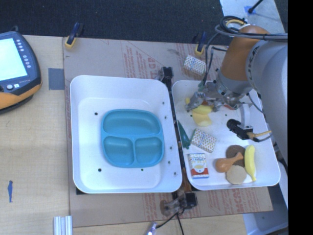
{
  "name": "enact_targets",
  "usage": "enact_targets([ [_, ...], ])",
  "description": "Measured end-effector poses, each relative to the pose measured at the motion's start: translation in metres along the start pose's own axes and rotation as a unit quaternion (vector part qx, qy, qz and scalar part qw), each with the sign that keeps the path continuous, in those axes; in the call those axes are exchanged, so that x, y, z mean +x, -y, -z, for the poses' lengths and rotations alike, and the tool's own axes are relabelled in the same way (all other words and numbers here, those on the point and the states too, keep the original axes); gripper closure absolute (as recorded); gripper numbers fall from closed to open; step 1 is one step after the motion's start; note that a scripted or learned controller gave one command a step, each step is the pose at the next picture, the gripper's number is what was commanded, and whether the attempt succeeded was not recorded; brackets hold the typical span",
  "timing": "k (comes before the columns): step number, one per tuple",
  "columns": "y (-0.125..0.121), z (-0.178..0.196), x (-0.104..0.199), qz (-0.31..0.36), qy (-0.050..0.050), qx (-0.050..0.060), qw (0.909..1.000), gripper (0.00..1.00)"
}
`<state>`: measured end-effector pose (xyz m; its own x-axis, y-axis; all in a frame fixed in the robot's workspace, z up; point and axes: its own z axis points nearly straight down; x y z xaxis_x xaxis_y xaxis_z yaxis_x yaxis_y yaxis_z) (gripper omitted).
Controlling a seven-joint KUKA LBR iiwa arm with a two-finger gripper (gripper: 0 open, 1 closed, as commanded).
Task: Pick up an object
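**Camera view: my gripper low in the right bin**

My gripper [203,101] sits over a yellow object [202,115] at the right bin [266,180] — touching or holding it, I cannot tell. Nearby lie a patterned packet [203,139], small carton [197,164], banana [250,161]. Left bin [78,131] holds a blue divided plate [132,137].

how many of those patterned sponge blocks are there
2: one patterned block on the cardboard just beyond the right bin, one inside it near the left wall. The arm may hide more.
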<state>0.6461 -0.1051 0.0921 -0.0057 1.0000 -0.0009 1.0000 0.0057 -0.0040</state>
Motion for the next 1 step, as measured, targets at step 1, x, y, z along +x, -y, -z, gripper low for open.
enact_targets([
  [1,0.0079,-0.0004,0.0008,-0.001,-0.001,0.001,1.0,0.0],
])
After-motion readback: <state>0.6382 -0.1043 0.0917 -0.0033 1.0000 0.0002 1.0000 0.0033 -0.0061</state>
